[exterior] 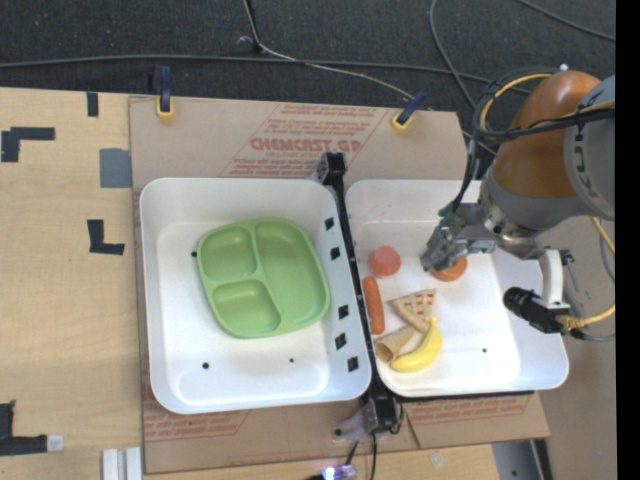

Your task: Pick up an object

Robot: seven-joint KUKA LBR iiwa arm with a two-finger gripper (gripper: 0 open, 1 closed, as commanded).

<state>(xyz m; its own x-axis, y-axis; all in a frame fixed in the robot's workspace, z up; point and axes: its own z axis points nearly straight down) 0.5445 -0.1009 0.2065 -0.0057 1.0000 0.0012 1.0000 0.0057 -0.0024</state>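
Gripper (443,258) over an orange round piece (451,268), grip unclear; one smooth curved banana (420,351); one three-compartment green tray (262,276).

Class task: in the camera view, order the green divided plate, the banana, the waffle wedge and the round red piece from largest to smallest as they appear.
1. Green divided plate, clearly largest.
2. Banana.
3. Waffle wedge, close to the banana in apparent size, so that order is unsure.
4. Round red piece, smallest.
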